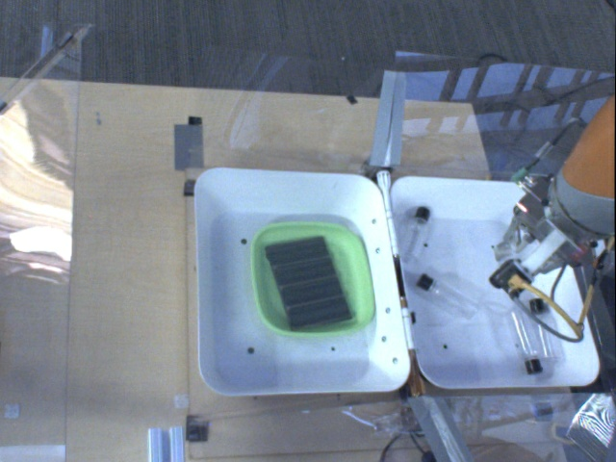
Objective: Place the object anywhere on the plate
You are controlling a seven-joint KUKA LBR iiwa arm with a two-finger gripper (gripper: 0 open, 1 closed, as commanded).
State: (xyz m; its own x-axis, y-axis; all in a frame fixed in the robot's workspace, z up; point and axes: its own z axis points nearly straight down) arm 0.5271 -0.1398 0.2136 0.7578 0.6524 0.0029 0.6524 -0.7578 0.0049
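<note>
Tool (516, 241) hangs over the right-hand part of the right bin (462, 195), at the end of the grey arm (589, 176) with its orange band. Its tip is too small and cluttered to read, so I cannot tell whether it is apart or together, and nothing can be seen clamped in it.

Three clear vials with black caps lie on this bin's floor. The first vial (419, 225) lies near the bin's top-left corner, well apart from the tool. The second vial (441, 294) lies left of the tool and a little lower, its cap toward the divider between the bins. The third vial (526, 343) lies just below the tool, near the bottom-right corner, its cap at the lower end.

Well apart from the tool, the left bin (221, 354) holds a green plate (265, 301) near its middle. A dark ridged block (307, 283) lies flat on the plate, inside the rim and slightly turned. Both bins sit side by side on the pale wooden surface (115, 258).
</note>
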